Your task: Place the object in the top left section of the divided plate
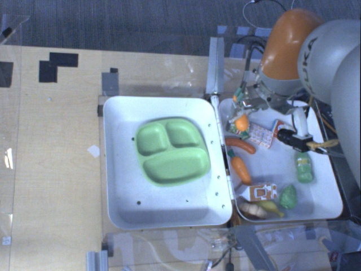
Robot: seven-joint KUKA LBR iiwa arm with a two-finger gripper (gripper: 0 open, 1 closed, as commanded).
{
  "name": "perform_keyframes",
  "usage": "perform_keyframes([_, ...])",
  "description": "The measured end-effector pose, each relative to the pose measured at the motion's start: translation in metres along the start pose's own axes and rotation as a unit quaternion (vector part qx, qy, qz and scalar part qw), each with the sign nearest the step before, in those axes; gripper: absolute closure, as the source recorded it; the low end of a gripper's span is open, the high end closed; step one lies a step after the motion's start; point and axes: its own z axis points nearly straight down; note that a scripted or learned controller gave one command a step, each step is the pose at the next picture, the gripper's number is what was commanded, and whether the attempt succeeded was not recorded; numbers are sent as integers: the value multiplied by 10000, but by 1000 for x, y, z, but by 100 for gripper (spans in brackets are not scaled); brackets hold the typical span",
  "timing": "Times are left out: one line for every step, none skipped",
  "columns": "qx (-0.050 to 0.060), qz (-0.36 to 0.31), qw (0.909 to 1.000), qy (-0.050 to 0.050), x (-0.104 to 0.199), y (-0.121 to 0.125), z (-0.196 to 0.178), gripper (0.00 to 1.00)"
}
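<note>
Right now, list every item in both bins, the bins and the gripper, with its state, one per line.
divided plate: flat in the left bin, sections bare.
left bin: holds the plate.
right bin: holds the toy foods.
gripper: low over the small orange fruit; grip unclear.
small orange fruit: in the right bin, under the gripper.
sausage: lying flat.
carrot: lying flat.
green bottle: on its side.
banana: lying flat.

- I work in a robotics lab: my wooden bench (51, 151) carries two white bins (118, 208) fixed by metal brackets (110, 83).
- Black marker patches (56, 65) sit near its far left corner.
- Loose cables (271, 4) trail over grey carpet (113, 10) behind.
</note>
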Motion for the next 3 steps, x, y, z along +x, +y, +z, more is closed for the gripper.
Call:
perform_keyframes([1,752,9972,2,66,37,0,100])
perform_keyframes([3,1473,9891,3,137,49,-27,100])
perform_keyframes([-1,-284,9996,5,171,76,4,100])
